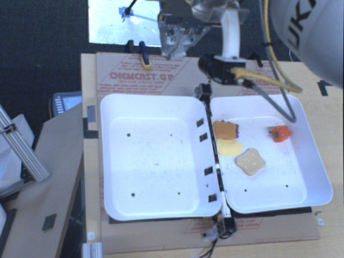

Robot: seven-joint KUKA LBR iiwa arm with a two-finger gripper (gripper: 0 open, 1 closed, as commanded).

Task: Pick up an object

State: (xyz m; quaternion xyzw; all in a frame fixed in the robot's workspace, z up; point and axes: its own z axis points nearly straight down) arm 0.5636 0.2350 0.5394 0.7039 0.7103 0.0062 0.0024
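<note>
White plastic forms both shallow bins, which sit side by side on a brown cardboard sheet (145, 77) laid over the surface (59, 144). The right bin (306, 181) serves as the landmark for all positions below.

Contents of the right bin:
- An orange-brown block with a purple edge (226, 129) lies in the bin's upper left area, close to the wall shared with the left bin.
- A pale yellow flat piece (230, 148) lies just below that block, touching or nearly touching it.
- A tan toast-shaped piece (250, 162) lies just below and to the right of the yellow piece, near the bin's middle.
- A small orange-red object (279, 134) lies toward the bin's upper right, well apart from the other three items.

The left bin (113, 160) adjoins the right bin along a row of black clips (207, 155) at the shared wall.

The gripper (174, 43) hangs beyond the far rim of the right bin, up and to the left of it, above the cardboard sheet and near a yellow-handled clamp (144, 55). Whether it is wide or narrow cannot be told from this view. No item is visible at the gripper. Grey and yellow cables (269, 85) run from the arm across the right bin's far rim.
</note>
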